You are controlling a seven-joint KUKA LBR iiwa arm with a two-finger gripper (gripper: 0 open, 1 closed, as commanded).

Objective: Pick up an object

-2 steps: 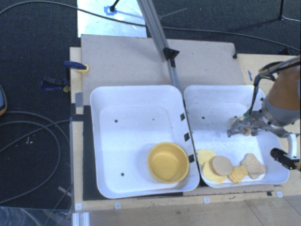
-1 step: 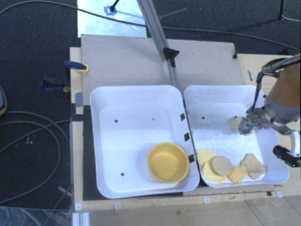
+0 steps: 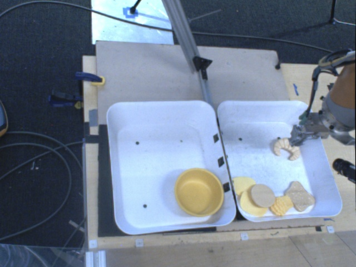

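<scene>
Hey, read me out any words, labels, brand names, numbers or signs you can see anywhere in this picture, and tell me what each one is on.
No readable text anywhere.
The two white bins, the yellow bowl and the food pieces near the croissant bear no print.
The small black marks on the divider between the bins are too small to read as anything.
The end effector shows no legible label.

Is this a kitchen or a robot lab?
Most likely a robot lab: a robot arm reaches into two white bins holding toy-like food such as a croissant, with cables on the carpet and clamps on the bench.
</scene>
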